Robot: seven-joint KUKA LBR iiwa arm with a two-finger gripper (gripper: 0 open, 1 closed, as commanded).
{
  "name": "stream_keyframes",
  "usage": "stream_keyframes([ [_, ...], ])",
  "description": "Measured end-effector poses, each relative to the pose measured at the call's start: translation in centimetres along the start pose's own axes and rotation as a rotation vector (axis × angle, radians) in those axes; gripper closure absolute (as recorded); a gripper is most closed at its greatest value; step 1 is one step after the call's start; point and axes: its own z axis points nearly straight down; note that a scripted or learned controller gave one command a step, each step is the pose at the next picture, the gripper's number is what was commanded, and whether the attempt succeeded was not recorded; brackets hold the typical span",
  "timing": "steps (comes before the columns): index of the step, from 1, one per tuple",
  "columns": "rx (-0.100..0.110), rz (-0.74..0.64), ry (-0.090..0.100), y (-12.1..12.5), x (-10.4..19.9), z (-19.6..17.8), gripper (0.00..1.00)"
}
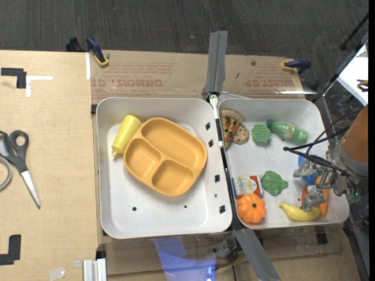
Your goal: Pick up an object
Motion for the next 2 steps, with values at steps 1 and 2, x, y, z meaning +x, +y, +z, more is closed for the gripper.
stream_keyframes([
  [1, 0.0, -0.064, 0.007, -0.1, -0.4, 0.1, 0.0],
  [2, -0.004, -0.13, 0.02, 9.2, -3.8, 0.6, 0.0],
])
